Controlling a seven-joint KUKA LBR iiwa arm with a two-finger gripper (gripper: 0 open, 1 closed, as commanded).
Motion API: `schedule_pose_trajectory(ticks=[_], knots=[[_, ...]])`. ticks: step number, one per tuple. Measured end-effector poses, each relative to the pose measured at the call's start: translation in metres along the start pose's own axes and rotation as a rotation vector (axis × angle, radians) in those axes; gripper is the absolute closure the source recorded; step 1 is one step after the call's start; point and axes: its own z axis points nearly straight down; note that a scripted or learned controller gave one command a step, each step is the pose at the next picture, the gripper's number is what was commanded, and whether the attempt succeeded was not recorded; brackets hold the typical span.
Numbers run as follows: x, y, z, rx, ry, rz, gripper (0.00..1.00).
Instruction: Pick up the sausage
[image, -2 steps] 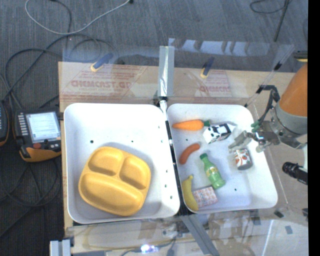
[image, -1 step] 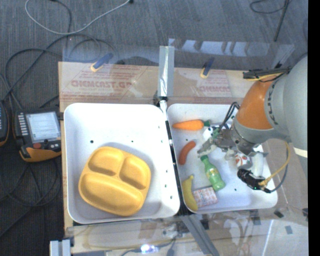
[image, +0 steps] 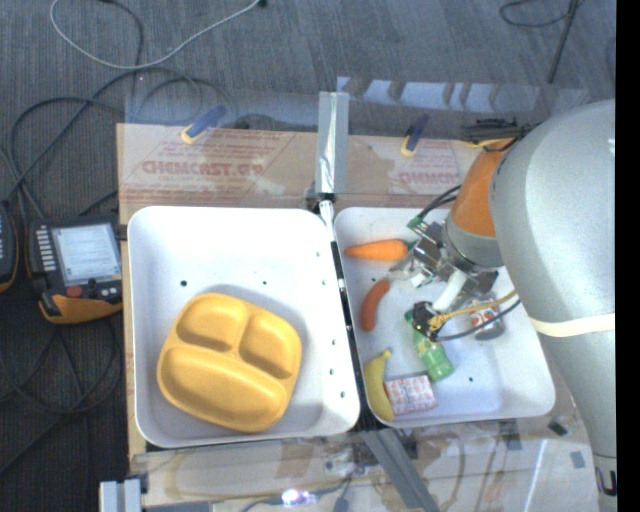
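Observation:
The sausage (image: 373, 302) is a short reddish-orange curved piece lying in the right bin (image: 520, 390), close to its left wall. My gripper (image: 422, 262) hangs over the right bin's upper middle, to the right of the sausage and a little beyond it, apart from it. Nothing shows between the gripper and the sausage. The grey arm with its orange band (image: 478, 190) covers the bin's right side.
An orange carrot (image: 377, 250) lies just beyond the sausage. A green bottle (image: 433, 357), a banana (image: 377, 385) and a pink-and-white packet (image: 410, 393) lie toward the right bin's front. The left bin (image: 160, 240) holds a yellow compartment plate (image: 230, 360).

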Motion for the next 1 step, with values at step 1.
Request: schedule_pose_trajectory(ticks=[1], knots=[[0.0168, -0.0089, -0.0005, -0.003, -0.001, -0.333, 0.00]])
